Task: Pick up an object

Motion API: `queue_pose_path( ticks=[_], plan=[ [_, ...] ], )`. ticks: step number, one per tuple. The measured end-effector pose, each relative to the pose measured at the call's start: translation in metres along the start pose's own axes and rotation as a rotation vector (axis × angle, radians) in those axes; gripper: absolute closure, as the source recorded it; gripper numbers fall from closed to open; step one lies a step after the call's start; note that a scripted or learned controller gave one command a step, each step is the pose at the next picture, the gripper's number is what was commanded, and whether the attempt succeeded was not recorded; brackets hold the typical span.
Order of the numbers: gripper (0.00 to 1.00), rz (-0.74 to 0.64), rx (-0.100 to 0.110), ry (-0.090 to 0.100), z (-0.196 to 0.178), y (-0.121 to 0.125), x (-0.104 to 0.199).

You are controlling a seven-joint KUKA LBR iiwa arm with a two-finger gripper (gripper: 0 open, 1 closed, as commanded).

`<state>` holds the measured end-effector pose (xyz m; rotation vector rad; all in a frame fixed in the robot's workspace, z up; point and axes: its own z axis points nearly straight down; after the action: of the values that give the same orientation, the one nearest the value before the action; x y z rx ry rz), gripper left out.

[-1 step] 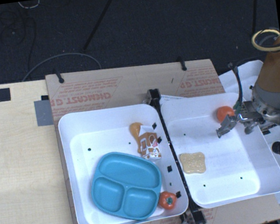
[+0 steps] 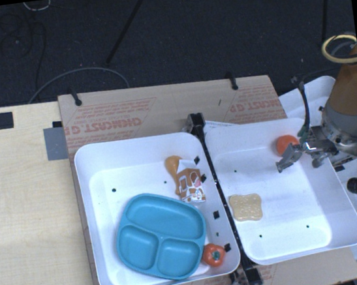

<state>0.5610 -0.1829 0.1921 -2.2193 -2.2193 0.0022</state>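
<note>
The right bin (image 2: pixel 281 239) has the most free room: its bare floor spreads across the lower centre-right of the frame, broken only by a flat tan slice (image 2: pixel 245 207) near its left wall and an orange ball (image 2: pixel 286 142) at its upper right. The left bin (image 2: pixel 95 183) is crowded: a blue divided tray (image 2: pixel 160 235) covers its lower half, a tomato (image 2: pixel 213 255) sits at the lower right corner, and a small printed carton (image 2: pixel 191 187) stands beside the divider (image 2: pixel 216 186).

The arm (image 2: pixel 350 98) is cut off by the right edge. An orange object (image 2: pixel 286 143) is partly covered by the gripper (image 2: pixel 292 155); its kind cannot be determined. Print on the small carton (image 2: pixel 191 187) is too small to be read.
</note>
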Motion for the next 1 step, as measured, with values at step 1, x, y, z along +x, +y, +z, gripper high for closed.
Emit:
queue_pose_path(
  ticks=[1],
  plan=[
    [0.0,0.0,0.005,0.002,0.0584,-0.005,0.0099]
  ],
)
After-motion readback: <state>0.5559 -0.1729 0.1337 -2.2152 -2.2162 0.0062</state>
